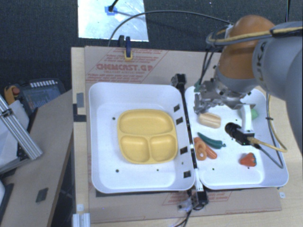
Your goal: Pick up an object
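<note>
Yellow divided plate (146,135) is lying in left bin (102,126). Cardboard sheet (142,63) is lying beneath that bin; blue clamp (127,45) is gripping the sheet's far edge.

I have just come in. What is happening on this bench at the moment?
The robot arm reaches from the right over the right bin. Its pincer is low near the bin's back left part, just behind a cream bread-like piece. I cannot see that it holds anything. A green piece, an orange piece and a red piece lie nearer the front. The left bin holds a yellow divided plate.
</note>
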Controlling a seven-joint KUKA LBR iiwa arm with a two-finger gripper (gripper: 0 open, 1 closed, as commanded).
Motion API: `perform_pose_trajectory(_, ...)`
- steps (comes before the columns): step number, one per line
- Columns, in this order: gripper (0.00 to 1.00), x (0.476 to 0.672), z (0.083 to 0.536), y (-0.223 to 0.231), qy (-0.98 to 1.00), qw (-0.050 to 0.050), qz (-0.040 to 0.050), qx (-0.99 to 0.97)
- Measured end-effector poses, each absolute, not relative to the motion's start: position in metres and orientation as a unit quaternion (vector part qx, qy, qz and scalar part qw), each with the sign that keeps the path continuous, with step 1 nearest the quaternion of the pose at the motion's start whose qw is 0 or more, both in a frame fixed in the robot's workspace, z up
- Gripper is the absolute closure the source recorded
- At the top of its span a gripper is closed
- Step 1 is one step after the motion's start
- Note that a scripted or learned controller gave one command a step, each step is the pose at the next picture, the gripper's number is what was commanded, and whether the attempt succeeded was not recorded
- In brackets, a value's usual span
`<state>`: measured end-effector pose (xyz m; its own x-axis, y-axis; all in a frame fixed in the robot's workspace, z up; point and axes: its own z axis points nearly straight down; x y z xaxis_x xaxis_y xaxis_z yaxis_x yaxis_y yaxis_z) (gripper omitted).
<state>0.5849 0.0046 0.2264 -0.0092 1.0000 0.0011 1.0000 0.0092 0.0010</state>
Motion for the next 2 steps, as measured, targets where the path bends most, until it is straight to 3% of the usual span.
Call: perform_pose_trajectory(2, 1.0, 0.597, 0.233, 0.103, -0.71, 0.0, -0.0016, -0.704)
